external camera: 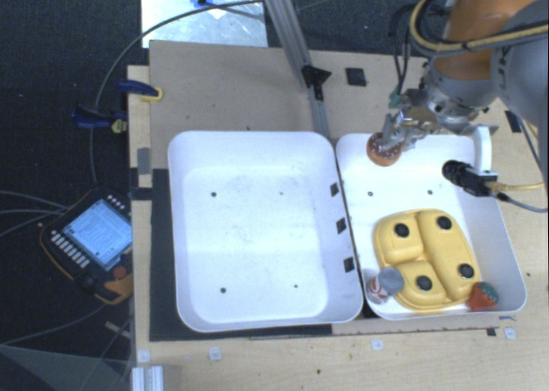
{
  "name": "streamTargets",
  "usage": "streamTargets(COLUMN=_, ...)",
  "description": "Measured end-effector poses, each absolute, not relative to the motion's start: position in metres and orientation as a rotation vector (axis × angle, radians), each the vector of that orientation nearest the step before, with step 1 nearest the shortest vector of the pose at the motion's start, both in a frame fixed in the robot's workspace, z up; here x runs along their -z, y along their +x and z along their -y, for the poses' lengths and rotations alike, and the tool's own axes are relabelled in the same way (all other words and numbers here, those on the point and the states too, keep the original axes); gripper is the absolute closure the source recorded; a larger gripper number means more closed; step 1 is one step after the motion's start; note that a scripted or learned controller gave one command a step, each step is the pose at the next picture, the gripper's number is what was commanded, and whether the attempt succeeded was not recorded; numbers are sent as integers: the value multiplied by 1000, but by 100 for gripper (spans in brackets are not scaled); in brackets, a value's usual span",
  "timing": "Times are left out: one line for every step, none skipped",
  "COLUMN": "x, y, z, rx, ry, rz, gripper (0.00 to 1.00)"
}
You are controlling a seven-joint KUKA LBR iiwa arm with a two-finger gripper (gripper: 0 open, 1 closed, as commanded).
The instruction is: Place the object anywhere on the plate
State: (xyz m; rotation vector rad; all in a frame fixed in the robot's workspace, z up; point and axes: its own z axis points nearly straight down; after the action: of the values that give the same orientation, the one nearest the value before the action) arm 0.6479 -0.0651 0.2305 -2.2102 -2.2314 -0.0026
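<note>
A yellow sectioned plate [426, 258] lies in the front half of the right bin [506, 243]. My gripper [389, 142] hangs over that bin's back left corner, reaching in from the right. It is shut on a small round orange-brown object [383, 153], which sits between the fingertips at the bin's back rim. The plate is well in front of the gripper, towards the lower right.
A small grey and red item [385, 283] rests against the plate's front left edge. A red strawberry-like piece [484, 295] lies at the plate's front right corner. The left bin [257, 226] stands beside the right one. A black cable plug [463, 175] hangs near the wrist.
</note>
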Motion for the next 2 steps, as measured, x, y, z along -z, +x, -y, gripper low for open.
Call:
streamTargets(x=-223, y=627, z=7, rx=2, ry=-2208, rz=2231, gripper=100)
streamTargets(x=-232, y=599, z=-42, rx=2, ry=-2208, rz=2231, gripper=100)
